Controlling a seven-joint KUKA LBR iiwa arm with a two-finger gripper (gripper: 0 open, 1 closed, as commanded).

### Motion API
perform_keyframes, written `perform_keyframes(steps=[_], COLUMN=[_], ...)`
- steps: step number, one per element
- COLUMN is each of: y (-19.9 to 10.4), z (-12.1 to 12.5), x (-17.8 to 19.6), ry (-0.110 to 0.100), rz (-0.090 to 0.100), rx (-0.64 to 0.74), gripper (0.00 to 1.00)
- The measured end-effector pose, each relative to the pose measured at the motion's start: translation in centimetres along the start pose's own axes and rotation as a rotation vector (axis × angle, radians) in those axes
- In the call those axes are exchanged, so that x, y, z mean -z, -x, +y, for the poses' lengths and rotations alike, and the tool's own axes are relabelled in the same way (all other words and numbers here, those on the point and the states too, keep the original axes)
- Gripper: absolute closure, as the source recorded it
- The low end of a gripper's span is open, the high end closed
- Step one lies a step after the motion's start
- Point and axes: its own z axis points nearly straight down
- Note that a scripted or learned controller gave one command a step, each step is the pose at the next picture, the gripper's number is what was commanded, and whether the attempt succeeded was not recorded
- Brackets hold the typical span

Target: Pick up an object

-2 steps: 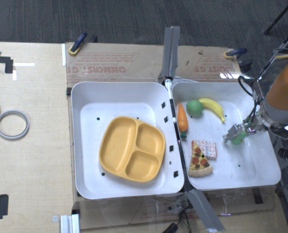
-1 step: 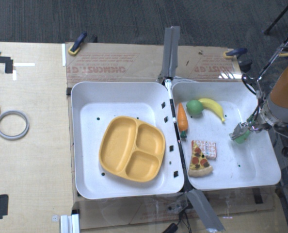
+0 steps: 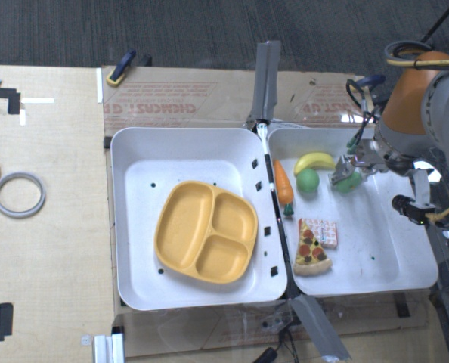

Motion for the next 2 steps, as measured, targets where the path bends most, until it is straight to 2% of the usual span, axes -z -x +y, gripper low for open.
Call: perform_keyframes(steps=[1,2], y=[-6.1,-6.05], z=[-0.35,-0.35], x=[9.26,10.06], ry=[0.001,-0.001], rz=[-0.001,-0.003], rx=[-0.022,-0.02], gripper=[1.0,1.0])
